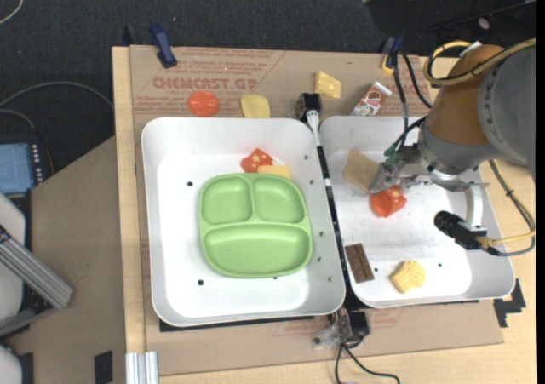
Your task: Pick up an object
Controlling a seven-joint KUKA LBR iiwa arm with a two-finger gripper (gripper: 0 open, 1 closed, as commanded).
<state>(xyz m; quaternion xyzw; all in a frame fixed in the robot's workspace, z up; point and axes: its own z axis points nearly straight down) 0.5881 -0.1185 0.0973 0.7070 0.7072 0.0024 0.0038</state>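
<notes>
Two white bins share the counter [128, 203]; in the right bin [477, 289], right of centre frame, the claw [393, 178] hangs over a red toy [387, 202], its opening impossible to tell; a tan wedge [359, 171] lies just beside, so a grasp could likely snag it, or nudge the toy away.

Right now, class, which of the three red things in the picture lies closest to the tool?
The red piece in the right bin, just below the tool. The other two lie further left: one by the green plate, one outside the bins.
</notes>
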